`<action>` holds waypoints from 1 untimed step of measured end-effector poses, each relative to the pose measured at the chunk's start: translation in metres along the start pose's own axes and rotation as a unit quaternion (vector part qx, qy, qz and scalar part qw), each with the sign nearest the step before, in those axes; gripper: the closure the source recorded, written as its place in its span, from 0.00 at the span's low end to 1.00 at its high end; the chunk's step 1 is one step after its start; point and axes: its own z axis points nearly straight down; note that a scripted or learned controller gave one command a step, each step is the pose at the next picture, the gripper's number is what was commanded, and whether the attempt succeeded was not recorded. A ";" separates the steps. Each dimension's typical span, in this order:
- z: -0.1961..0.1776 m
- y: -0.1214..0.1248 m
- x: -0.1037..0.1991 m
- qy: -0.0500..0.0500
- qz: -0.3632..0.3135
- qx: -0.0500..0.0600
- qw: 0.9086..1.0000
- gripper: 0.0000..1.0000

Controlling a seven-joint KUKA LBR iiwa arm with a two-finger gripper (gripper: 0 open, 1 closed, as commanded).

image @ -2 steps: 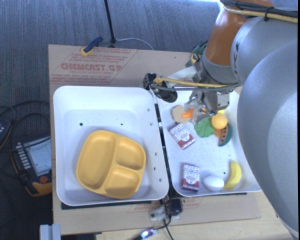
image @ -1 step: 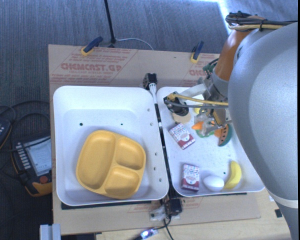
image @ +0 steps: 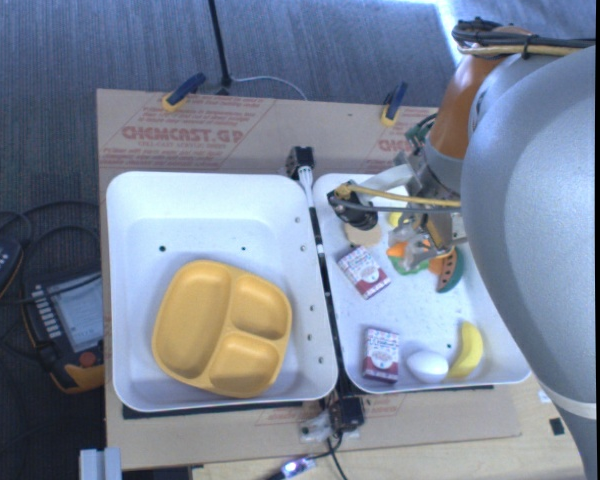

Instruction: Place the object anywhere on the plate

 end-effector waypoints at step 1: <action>0.043 0.017 -0.008 0.005 0.003 0.001 1.000 1.00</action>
